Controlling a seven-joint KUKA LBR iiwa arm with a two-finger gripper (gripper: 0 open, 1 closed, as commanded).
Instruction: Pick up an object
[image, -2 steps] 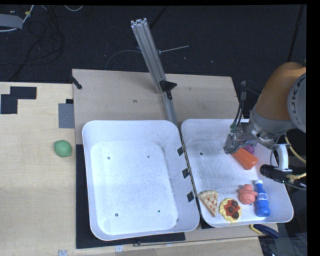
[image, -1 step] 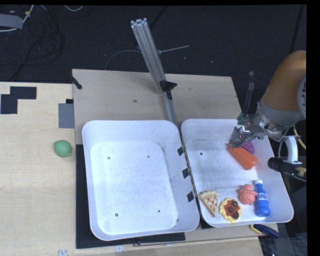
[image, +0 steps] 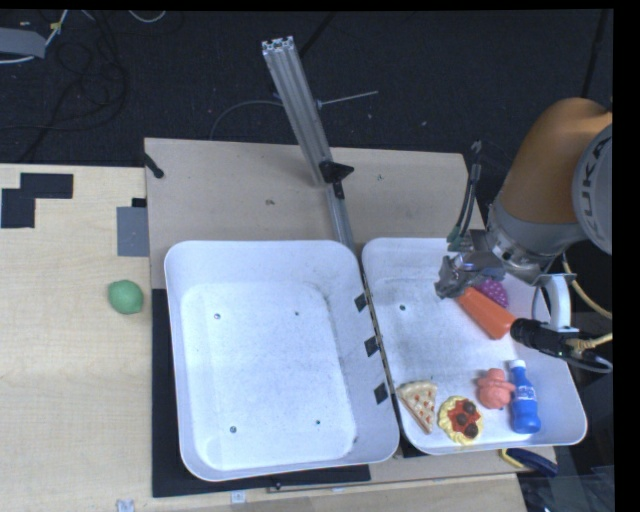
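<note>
My gripper (image: 453, 278) hangs low over the upper part of the right bin (image: 410, 330). It sits right at the upper-left end of an orange carrot-shaped toy (image: 487, 314), which lies at a slant on the bin floor. A purple grape bunch (image: 494, 293) lies just beside the carrot, under my wrist. Along the bin's front lie a pizza slice (image: 420, 403), a round red-and-yellow tart (image: 461, 420), a pink lumpy toy (image: 492, 388) and a blue bottle (image: 523, 399).
The left bin (image: 190, 300) stands beside the right one, joined by black clips. A green ball (image: 126, 297) rests on the bench left of the bins. A slanted metal rail (image: 308, 115) rises behind the bins.
</note>
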